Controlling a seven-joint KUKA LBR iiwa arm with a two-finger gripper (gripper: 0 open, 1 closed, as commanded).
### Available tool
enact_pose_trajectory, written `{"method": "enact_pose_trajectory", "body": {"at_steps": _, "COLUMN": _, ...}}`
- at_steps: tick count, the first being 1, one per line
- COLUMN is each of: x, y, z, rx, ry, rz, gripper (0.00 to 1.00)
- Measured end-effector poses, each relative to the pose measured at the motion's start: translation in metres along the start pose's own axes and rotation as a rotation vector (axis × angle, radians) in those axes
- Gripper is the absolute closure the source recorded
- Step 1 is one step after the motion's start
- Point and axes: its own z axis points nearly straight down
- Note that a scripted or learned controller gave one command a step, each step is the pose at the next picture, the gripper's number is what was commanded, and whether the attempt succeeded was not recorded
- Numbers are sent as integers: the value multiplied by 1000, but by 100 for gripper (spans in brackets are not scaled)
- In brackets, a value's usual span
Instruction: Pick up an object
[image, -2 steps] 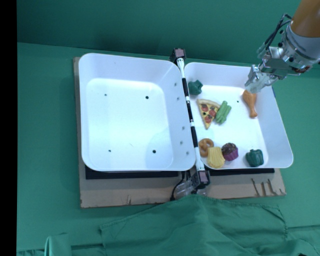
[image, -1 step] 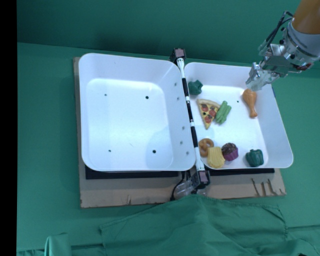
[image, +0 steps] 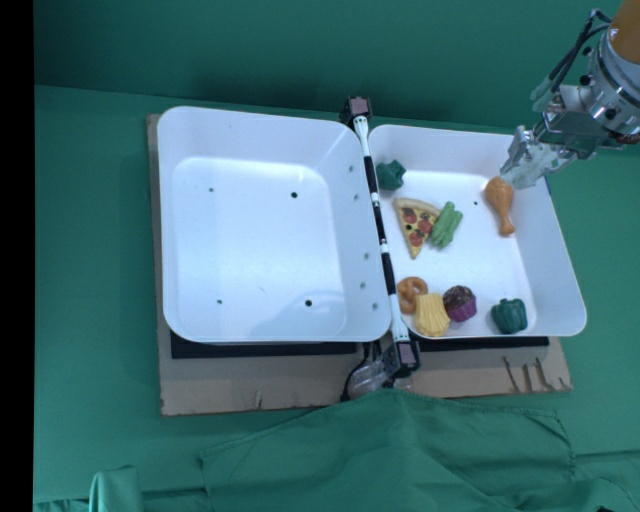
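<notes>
Two shallow white bins are sitting side by side on a brown cardboard sheet (image: 270, 395), which is lying on a green cloth-covered bench (image: 90, 250). The left bin (image: 180, 140) is showing a few small dark holes in its floor. The right bin (image: 560, 290) is lying just beside it. A black-and-white striped rod (image: 378, 225) is running along the seam between the two bins, ending in a small dark fitting at each end. A dark mat (image: 250, 349) is peeking out beneath the near edges of the bins. A rumpled fold of green fabric (image: 400, 450) is bunching up across the near edge of the bench.
</notes>
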Motion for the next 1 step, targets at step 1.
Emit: {"method": "enact_pose_trajectory", "body": {"at_steps": 1, "x": 0, "y": 12, "z": 36, "rx": 12, "ry": -1, "rz": 6, "gripper": 100}}
